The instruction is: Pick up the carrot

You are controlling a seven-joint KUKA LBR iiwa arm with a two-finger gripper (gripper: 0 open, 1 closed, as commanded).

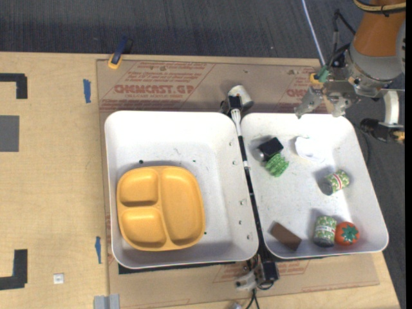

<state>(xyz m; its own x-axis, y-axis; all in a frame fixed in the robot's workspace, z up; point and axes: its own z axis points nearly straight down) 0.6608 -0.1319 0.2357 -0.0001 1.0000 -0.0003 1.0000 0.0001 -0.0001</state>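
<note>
Camera view: gripper (322,105) over far rim of right bin (360,172), fingers spread, nothing between them. Carrot (347,234) taken to be the orange piece with green top, at near corner of right bin, touching a green-and-white can (325,230), well apart from gripper. Step in hand: approach, no grasp yet. Next move calls for travel across the bin to the near corner, then descent with jaws astride the orange piece, clear of can and bin wall. Yellow tray (161,206) in left bin, not involved
</note>
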